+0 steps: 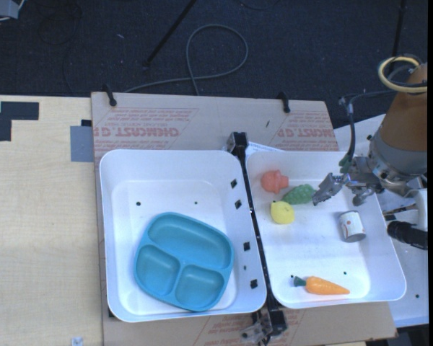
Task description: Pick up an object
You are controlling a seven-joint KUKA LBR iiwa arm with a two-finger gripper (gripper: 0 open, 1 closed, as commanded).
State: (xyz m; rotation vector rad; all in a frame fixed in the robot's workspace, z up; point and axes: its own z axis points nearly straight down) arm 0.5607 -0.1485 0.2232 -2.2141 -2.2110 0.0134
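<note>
Several small objects lie in the right bin (390, 265): a pink-orange toy (274, 181), a green leafy piece (300, 193), a yellow lemon (281, 213), a white can with a red mark (351, 225) and an orange carrot (325, 286). My gripper (333, 187) reaches in from the right and hangs low over the bin's upper right part. It is just right of the green piece and above the white can. Nothing shows in its grasp.
The left bin (115, 193) holds a blue divided tray (184, 260). A black divider with clips (247, 225) runs between the bins. Cardboard (202, 125) lies under both bins, and dark floor with cables is behind.
</note>
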